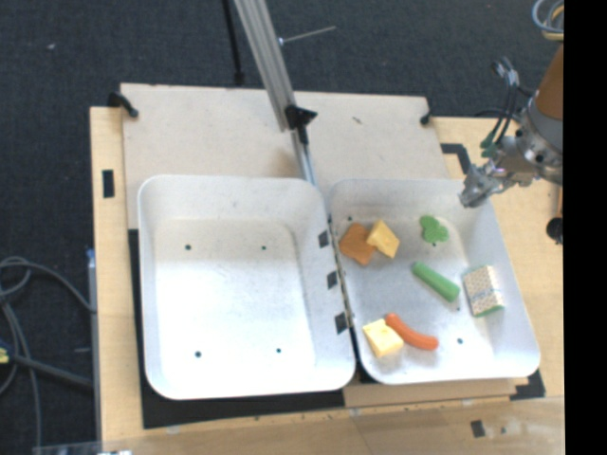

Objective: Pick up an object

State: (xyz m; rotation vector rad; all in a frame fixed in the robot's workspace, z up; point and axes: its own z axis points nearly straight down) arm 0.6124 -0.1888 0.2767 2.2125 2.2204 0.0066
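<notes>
This looks like a robotics lab. A plywood bench [114, 254] stands on dark carpet [57, 55] and carries two shallow white bins [161, 254] side by side. A bare aluminium rail [261, 36] rises behind them, loose cables [28, 292] trail across the floor, and small toy-like foam pieces [383, 239] lie scattered in the right bin.
</notes>
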